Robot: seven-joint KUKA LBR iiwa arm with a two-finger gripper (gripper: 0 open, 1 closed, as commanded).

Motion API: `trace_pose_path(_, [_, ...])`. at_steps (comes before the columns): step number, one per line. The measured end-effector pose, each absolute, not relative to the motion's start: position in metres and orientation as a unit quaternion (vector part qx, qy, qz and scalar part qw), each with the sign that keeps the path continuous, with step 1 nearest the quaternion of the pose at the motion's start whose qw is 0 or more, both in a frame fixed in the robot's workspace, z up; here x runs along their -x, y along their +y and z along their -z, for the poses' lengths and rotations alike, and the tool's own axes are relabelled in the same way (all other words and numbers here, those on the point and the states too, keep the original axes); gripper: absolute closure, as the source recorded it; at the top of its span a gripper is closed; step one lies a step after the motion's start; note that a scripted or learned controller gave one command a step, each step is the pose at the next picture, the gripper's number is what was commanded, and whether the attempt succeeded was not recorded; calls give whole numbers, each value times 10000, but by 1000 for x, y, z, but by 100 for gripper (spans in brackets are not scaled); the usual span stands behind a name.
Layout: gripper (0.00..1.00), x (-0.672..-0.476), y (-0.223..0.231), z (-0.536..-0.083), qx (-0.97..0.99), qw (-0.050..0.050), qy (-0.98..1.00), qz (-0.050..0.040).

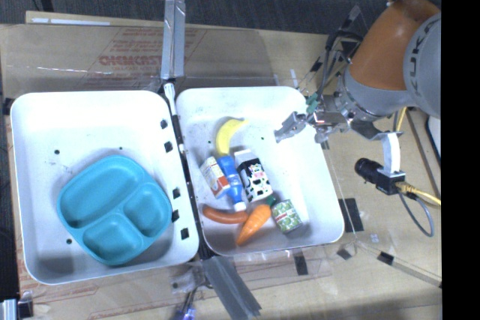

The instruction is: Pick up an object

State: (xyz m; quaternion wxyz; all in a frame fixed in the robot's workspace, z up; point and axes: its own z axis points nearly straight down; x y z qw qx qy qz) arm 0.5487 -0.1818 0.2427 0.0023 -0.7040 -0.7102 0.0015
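Right bin (315, 161), seen from above: the banana (227, 133), its long axis curving up-right, lies left of and slightly below the gripper (289, 127), whose fingers pinch nothing; their spread cannot be told.

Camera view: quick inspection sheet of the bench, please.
Surface: two white bins side by side, left bin, right bin.
Job's things: in the right bin, a banana, small bottles, a carton, a carrot, a sausage and a green can, bunched together.
Clutter: blue divided tray in the left bin.
Hand: over the right bin's upper right, nothing held.
Cables: yellow lead at right.
Surroundings: cardboard under the bins.
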Motion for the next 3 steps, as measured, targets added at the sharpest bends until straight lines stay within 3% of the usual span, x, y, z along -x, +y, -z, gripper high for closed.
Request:
trace_pose_path(1, [0, -546, -135, -122, 7055, -18, -7087, 13])
trace_pose_path(2, [100, -546, -135, -130, 7043, 0, -7099, -4])
trace_pose_path(3, [100, -612, -53, -210, 7066, 15, -7076, -6])
